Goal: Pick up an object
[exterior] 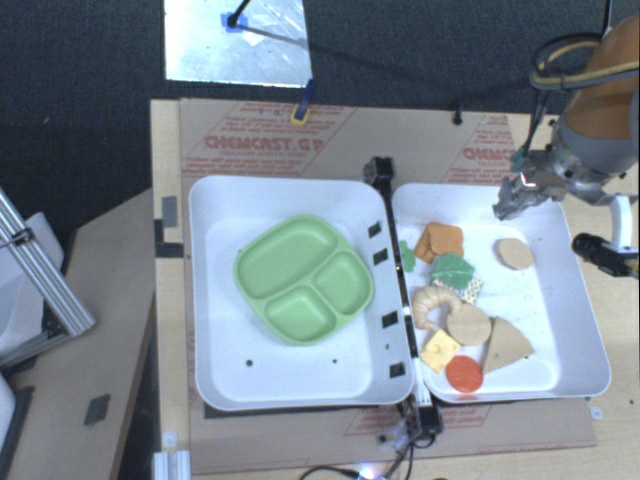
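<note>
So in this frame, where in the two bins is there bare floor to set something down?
Left bin: bare floor all round the green divided plate, widest along the near edge. Right bin: bare along the far and right walls, around the lone beige disc. Crowded: the toy food pile beside the centre divider. The gripper hovers at the far right corner.

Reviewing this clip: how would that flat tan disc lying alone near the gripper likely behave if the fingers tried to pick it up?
The tan disc looks thin and lies flat on the right bin, so fingers may struggle to get under its edges. It looks rigid and probably light. With open floor around it, it would likely slide when nudged. The gripper hangs just above-left of it.
</note>
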You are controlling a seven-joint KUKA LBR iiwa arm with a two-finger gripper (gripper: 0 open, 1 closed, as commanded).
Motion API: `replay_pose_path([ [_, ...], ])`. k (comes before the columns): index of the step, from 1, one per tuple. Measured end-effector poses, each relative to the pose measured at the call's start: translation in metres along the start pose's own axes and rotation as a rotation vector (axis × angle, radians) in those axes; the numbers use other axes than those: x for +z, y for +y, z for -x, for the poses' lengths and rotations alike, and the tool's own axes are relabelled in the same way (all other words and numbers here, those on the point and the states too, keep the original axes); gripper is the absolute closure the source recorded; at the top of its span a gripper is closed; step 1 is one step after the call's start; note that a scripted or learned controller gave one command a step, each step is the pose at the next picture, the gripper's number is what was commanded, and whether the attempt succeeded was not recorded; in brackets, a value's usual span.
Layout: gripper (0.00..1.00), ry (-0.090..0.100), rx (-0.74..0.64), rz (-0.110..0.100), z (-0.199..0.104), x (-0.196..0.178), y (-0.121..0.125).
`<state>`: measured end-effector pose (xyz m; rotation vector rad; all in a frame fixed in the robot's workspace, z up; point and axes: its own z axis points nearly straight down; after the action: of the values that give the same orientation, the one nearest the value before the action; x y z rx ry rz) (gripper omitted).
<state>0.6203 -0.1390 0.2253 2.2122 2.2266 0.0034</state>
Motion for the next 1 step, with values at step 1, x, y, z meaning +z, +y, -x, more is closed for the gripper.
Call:
replay_pose_path([
  [1, 1.0, 0.002, -0.004, 0.0, -0.0608, -0.0047, 0.0096],
])
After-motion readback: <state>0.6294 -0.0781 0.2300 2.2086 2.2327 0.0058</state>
